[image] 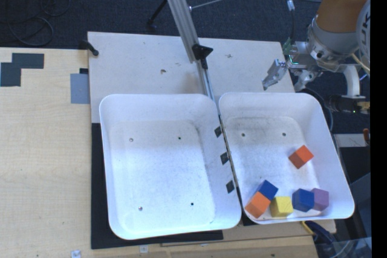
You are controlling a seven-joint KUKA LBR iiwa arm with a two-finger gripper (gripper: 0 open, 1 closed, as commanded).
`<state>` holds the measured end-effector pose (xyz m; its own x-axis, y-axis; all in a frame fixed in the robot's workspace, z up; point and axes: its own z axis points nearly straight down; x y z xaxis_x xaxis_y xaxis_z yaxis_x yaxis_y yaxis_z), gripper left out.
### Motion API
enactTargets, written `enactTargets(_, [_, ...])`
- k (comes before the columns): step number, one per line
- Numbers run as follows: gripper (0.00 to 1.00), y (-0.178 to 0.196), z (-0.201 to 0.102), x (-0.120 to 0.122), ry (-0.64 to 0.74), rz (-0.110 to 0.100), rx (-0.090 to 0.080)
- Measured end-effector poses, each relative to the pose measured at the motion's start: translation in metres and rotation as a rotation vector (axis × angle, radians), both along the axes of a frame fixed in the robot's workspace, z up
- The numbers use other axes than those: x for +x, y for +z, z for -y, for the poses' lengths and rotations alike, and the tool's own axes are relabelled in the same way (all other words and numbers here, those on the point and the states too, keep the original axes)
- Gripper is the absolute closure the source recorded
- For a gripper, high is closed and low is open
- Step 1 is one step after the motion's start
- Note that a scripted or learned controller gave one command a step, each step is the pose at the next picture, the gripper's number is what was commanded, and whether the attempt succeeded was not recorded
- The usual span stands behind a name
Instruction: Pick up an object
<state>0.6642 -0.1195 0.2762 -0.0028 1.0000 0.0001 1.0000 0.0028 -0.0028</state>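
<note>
Two white bins sit side by side on the bench: the left bin [115, 130] and the right bin [323, 124]. In the right bin I count six blocks. One orange block [300, 156] lies alone toward the right wall, apart from the others. The other five cluster along the near edge: a second orange block [258, 204] at the left end, a blue block [267, 190] touching it just behind, a yellow block [281, 206] beside those, then a darker blue block [302, 200] and a purple block [320, 198] pressed together at the right end. That makes two orange, two blue, one yellow, one purple.

My arm [344, 3] comes in from the right, high up, with the orange band above the wrist and the grey section below it. My claw [275, 77] hangs over the bench just beyond the far rim of the right bin, near its far corner, tilted toward the left. It is well apart from every block and nothing sits between its fingers. They look slightly parted, but at this angle and size I cannot tell for sure whether they are apart or together.

A slanted metal rail [181, 15] rises from between the bins toward the back.
</note>
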Motion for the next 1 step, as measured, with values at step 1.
enactTargets(1, [0.00, -0.0843, 0.0520, -0.0219, -0.007, -0.009, 0.000])
